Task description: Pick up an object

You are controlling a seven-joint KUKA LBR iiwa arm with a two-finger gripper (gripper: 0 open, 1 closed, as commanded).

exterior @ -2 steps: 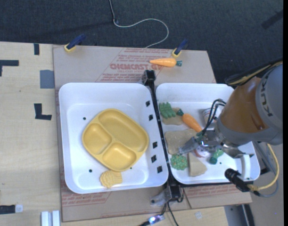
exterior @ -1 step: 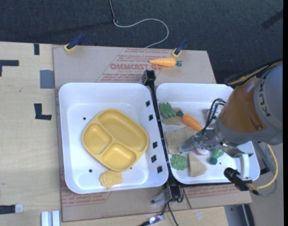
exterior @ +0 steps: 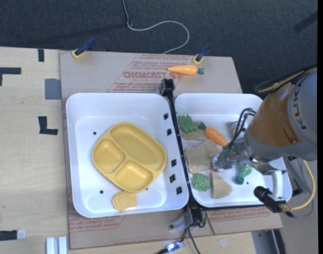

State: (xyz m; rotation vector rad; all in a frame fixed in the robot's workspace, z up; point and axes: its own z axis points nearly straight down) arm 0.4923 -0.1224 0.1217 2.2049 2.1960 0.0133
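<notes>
The right bin [exterior: 224, 100] holds several toy foods: a green leafy piece [exterior: 187, 124], an orange carrot [exterior: 215, 136], a tan bread slice [exterior: 200, 155], a green broccoli-like piece [exterior: 200, 181], a tan wedge [exterior: 220, 187] and a small green-teal item [exterior: 242, 173]. My gripper [exterior: 222, 162] is low in this bin, at the right edge of the bread slice, just left of the green-teal item. The grey and orange arm [exterior: 277, 126] hides the parts above it.
The left bin [exterior: 76, 115] holds a yellow divided plate [exterior: 129, 155] and a tan cookie-like piece [exterior: 123, 200] at its front. A second carrot [exterior: 183, 70] lies on the cardboard behind the bins. Clamps [exterior: 83, 47] and a white cable [exterior: 166, 25] sit at the back.
</notes>
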